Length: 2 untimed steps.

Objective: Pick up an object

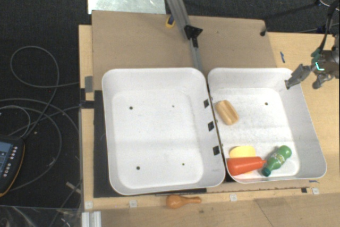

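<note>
The right bin (313, 141) holds a tan wooden roll (227, 112) near its left wall. At its front lie a yellow piece (241, 151), an orange carrot (245, 165) and a green bottle (277, 160), close together. My gripper (304, 83) hangs at the right bin's far right corner, above the rim and well away from all of these objects. Its two fingers stand apart, open, with nothing between them.
The left bin (114, 114) sits beside the right one, joined by black clips along the shared wall. A tan pear-shaped piece (183, 200) lies on the bench in front of the bins. A grey pole (175, 2) slants in from the back.
</note>
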Each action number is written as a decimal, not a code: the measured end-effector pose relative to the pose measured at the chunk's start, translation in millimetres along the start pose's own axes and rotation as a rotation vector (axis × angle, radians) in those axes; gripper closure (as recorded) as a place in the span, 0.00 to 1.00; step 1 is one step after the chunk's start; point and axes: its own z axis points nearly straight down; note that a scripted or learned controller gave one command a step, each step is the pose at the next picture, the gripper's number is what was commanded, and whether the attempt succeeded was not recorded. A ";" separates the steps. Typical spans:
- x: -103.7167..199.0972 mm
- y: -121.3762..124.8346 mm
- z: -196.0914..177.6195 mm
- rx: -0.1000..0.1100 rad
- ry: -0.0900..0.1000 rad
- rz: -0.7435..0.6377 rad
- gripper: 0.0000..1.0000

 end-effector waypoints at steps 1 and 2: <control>0.3 0.7 -2.1 -0.003 -0.001 -0.002 0.00; 4.0 6.6 41.4 0.000 -0.001 -0.003 0.00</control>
